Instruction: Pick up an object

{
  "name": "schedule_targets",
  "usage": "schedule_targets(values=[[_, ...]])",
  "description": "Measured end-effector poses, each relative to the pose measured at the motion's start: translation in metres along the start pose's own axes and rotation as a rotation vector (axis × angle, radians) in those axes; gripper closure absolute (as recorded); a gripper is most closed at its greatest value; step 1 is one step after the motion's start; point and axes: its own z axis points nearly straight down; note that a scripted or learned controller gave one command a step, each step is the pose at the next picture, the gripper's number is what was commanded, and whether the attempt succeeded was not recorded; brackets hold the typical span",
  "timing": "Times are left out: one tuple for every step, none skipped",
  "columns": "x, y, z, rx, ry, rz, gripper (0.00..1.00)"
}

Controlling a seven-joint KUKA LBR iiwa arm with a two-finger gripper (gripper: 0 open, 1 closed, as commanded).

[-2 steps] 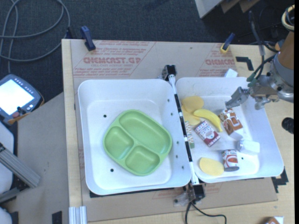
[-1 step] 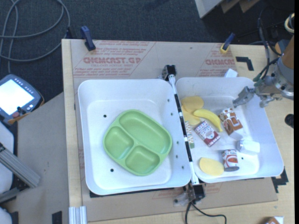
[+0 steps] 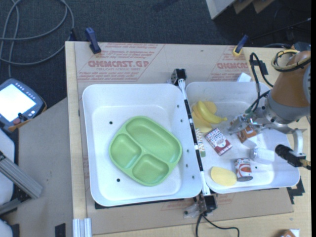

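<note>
Dark carpet fills the top of the frame, with grey cable looped at upper left, and below it lies the pale wooden bench (image 3: pixel 148 63) printed with red lettering. Two shallow white bins sit side by side on it, their inner rims touching along a clipped seam near frame centre. The left bin (image 3: pixel 98 107) carries a green divided plate (image 3: pixel 144 150) lying flat near its middle, with bare white floor all round it, widest along the upper and left walls. The right bin (image 3: pixel 222 90) is more crowded: a yellow banana (image 3: pixel 206 113) lies close to the seam, a small red and white carton (image 3: pixel 218 141) just below it, a red can (image 3: pixel 243 168) and a yellow lemon-like piece (image 3: pixel 223 176) near the lower rim. The arm (image 3: pixel 291 90) enters from the right edge, its pincer (image 3: pixel 242 125) low over the upper middle of the right bin, beside a small brown item (image 3: pixel 247 134). Whether the pincer is wide or narrow cannot be told. Open floor remains along that bin's upper wall.
</note>
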Motion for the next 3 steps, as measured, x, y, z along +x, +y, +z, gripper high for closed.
schedule_targets(values=[[0.000,0.001,-0.011,-0.003,-0.001,0.000,1.00],[0.079,0.024,-0.003,-0.008,0.001,-0.002,1.00],[0.128,-0.029,-0.100,0.000,0.000,-0.002,1.00]])
